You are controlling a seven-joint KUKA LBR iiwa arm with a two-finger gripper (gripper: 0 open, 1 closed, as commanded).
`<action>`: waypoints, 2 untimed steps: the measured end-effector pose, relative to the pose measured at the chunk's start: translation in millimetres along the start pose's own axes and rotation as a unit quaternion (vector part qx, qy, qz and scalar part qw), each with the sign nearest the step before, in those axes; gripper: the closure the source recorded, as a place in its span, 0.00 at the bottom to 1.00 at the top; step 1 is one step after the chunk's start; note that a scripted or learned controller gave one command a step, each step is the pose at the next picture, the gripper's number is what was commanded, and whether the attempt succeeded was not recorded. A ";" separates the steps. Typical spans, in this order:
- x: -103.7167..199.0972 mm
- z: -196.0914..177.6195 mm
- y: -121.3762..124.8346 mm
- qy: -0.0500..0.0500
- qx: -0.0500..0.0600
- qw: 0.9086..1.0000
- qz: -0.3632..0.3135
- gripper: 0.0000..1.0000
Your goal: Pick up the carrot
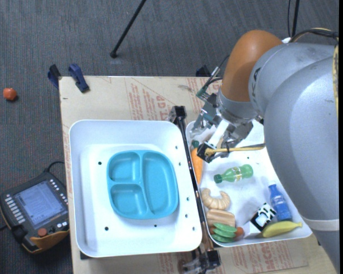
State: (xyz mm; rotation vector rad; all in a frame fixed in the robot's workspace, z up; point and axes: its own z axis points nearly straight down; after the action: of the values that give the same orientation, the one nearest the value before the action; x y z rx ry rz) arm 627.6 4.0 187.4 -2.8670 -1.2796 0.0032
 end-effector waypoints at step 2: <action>-51.8 0.5 -52.3 0.000 0.001 1.000 -0.013 0.00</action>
State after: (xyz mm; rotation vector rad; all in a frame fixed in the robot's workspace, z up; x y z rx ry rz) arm 554.1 0.4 187.1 -2.8494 -1.3154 0.0051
